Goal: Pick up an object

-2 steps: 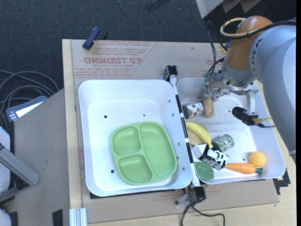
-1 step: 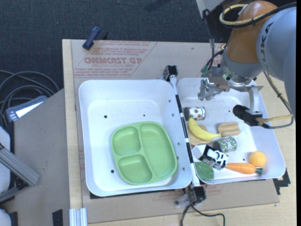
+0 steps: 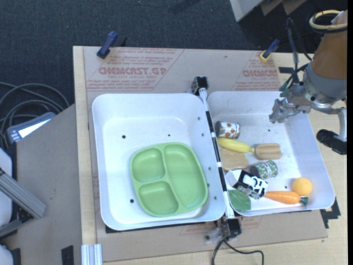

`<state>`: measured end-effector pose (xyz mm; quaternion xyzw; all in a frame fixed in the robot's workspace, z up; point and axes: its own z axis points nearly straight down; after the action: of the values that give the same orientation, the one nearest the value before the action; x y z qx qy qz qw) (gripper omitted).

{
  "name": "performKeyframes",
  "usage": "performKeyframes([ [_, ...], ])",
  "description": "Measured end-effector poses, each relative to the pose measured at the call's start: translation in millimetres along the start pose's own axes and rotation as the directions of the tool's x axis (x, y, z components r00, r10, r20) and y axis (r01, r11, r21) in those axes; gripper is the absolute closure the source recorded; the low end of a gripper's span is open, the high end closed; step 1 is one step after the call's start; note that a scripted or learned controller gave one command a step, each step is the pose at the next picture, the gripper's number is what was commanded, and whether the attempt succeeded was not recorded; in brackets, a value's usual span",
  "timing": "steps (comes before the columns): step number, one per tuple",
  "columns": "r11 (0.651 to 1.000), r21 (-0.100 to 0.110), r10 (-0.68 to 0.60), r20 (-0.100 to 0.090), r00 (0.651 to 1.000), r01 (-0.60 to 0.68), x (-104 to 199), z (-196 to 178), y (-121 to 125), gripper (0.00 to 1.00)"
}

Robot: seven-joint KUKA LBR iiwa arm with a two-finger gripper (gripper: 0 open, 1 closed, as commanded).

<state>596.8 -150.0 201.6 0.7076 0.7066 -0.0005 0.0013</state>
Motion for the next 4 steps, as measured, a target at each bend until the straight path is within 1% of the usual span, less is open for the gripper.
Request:
performKeyframes([
  [1,1.0,0.0,-0.001,-0.001,1.0,0.001,1,0,0,0.0],
  [2,1.0,0.002,-0.001,-0.003,1.0,0.001,44,106,-44,0.0],
  [3,1.0,-0.003,-0.002,0.0,1.0,0.002,-6,115,29,0.0],
  [4,1.0,0.02,-0.003,-0.005,1.0,0.003,-34,116,67,0.0],
])
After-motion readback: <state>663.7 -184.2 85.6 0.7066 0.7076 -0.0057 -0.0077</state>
